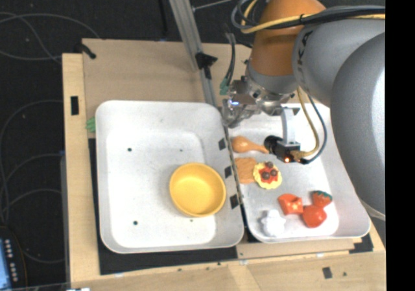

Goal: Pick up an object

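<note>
A wooden bench on a dark floor bore two white bins side by side. The left bin (130, 153) held a yellow bowl (196, 189) at its near right. The right bin (353, 218) held the small items clustered together, easy reach for the arm: an orange spoon-like piece (246, 146), a tart (267, 175), red pieces (305, 209). The spoon-like piece lay with its long axis left to right, bowl end leftward. The gripper (235, 109) hung just beyond it, at the bin's far left corner; whether its claw was apart, I could not tell.
</note>
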Tool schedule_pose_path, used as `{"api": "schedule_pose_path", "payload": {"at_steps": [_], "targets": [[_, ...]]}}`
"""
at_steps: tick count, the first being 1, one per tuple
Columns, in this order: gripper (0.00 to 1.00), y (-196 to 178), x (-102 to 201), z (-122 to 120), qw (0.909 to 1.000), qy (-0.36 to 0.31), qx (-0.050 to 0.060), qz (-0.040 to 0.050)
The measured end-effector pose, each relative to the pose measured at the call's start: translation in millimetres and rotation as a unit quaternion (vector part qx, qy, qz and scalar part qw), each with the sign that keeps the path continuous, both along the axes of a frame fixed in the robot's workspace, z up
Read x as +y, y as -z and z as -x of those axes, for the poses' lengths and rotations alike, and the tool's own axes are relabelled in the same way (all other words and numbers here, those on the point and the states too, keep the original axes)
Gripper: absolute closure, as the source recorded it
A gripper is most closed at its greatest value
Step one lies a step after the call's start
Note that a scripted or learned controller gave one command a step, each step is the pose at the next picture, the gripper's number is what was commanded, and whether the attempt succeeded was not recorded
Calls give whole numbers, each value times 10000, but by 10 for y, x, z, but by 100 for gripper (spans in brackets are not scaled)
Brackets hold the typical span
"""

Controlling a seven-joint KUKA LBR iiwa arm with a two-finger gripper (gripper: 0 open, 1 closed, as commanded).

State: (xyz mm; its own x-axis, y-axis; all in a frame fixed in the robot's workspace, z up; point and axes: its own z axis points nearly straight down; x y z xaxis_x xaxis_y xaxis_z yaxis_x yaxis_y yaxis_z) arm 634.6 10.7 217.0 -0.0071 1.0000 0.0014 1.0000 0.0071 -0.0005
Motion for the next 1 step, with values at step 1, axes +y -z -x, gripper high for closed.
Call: {"api": "schedule_pose_path", "payload": {"at_steps": [1], "targets": [[100,-4,441,41,10000,-2,10,-4]]}}
